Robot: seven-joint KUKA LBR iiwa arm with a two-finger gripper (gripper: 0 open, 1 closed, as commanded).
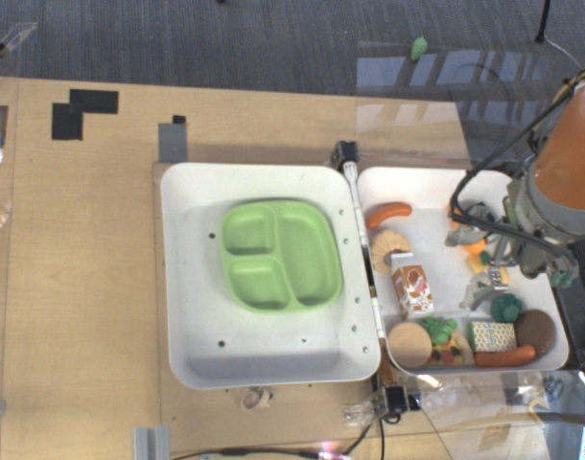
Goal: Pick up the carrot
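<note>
Claw (484, 268) hovered low inside right bin (436, 185); fingers' state couldn't be told. Carrot (476, 250), an orange bit, sat just under the claw, right of milk carton (411, 288), partly hidden. Looked like approach step. Next: centre over carrot, descend, close.

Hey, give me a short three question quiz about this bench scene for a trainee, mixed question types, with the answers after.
1. True or false: the green plate lies in the left bin.
2. Which bin is the gripper over: A left, B right?
3. Fill in: the plate has ___ compartments.

Key: 1 true. 2 B, the right bin, among the toy food near an orange piece that may be the carrot. 3 three.
</note>
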